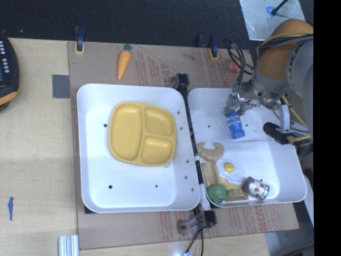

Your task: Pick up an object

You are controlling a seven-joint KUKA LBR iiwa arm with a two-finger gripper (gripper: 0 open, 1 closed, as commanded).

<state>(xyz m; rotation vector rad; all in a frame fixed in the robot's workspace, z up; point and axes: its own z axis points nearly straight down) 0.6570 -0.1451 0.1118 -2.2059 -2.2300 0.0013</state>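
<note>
A small blue bottle (235,127) is in the far part of the right bin (282,164), its upper end right under my gripper (234,109). The gripper reaches in from the right, below the arm's orange band (279,47). Whether it grips the bottle I cannot make out. Toward the near left corner of the same bin lie a tan croissant-shaped piece (211,151), a fried egg toy (229,168), a green ball (217,192) and a small can (256,188) on its side.
The left bin (96,185) holds a yellow divided plate (143,133). A toy carrot (123,63) lies on the cardboard behind the left bin. A black device (8,71) sits at the far left edge. Clamps hold the bins where they meet.
</note>
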